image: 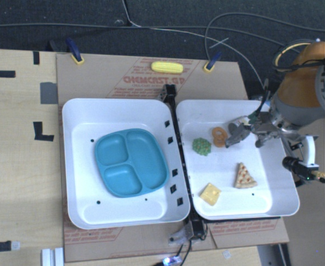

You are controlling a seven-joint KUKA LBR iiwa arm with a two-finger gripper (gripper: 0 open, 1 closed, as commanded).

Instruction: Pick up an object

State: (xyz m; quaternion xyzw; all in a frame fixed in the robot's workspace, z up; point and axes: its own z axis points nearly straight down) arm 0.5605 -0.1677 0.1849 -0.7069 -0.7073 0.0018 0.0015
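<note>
- The grey arm with an orange band above the wrist reaches in from the right, over the right-hand shallow white plastic bin.
- Its two-finger gripper sits low over the upper middle of that bin. One dark finger points toward the small orange ring-shaped toy and ends just beside it; a second finger shows further right.
- State of the jaws: they appear spread, and nothing can be seen between them. Whether the nearer finger touches the ring cannot be told.
- Candidate objects, all lying on the floor of the right bin: the orange ring; a green bumpy broccoli-like toy just beside it on its left; a triangular pizza-slice toy lower down; a pale yellow cheese-like block near the front edge.
- The left-hand shallow white plastic bin holds a blue three-compartment plastic tray, well apart from the gripper.
- A yellow corn-cob toy lies outside both bins on the brown cardboard sheet covering the tabletop.
- Progress, as judged: the approach looks made, probably toward the ring. No grasp is evident and no object is lifted. Closing on an object and raising it clear of the bin are not yet done.
</note>
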